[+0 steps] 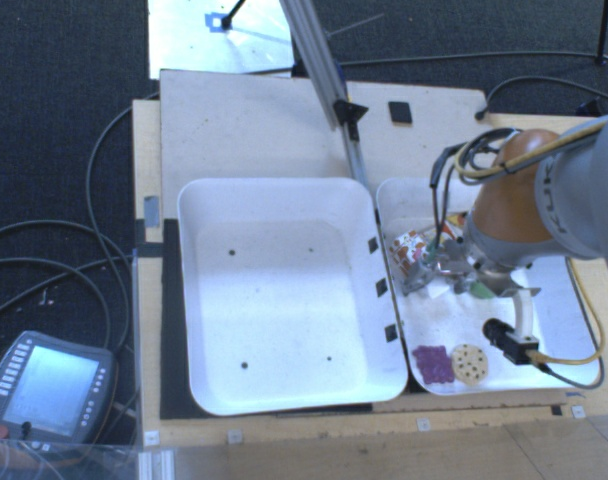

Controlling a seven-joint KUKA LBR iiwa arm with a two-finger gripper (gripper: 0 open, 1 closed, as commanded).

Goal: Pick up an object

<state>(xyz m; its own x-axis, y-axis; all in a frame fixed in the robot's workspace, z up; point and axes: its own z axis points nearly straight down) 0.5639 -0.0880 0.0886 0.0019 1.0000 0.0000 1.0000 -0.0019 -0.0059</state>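
Grey arm with orange band reaching in from the right, bent down over the right shallow white plastic bin. Two-finger metal tool low at that bin's left side, close to the wall shared with the left shallow white plastic bin. Cannot tell whether the tool is apart, together or clamped on anything: too small and cluttered there. Just beside the tool, above and to its left, a crumpled red-and-white printed packet, touching or nearly touching; impossible to say which. Partly hidden under the wrist, a small green item, shape unclear. Nearer the front wall of the right bin, a flat purple square piece lying just beside a round tan cookie-like disc with dark spots, both well clear of the tool. Black cylindrical fitting with a yellow cable hanging off the wrist over the bin's front right. Both bins side by side on the pale wooden desk. On the dark carpet at lower left, a grey handheld control pendant with a screen, cables looping around it.
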